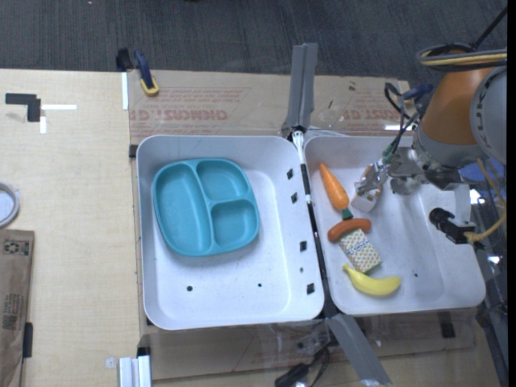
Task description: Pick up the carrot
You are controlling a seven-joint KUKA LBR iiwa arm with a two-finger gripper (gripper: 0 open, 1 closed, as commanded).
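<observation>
A grey robot arm reaches into the right bin [451, 297], its jaws [369, 190] poised low just right of the carrot [333, 186]. The carrot lies loose near the bin's far-left wall, ungripped. Whether the jaws stand open or closed cannot be told.

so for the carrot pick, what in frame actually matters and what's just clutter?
Matters:
carrot, in the right bin
pincer, just right of the carrot

Clutter:
hot dog
patterned packet
banana
blue divided plate, in the left bin
tape roll, at the bench's left edge
</observation>
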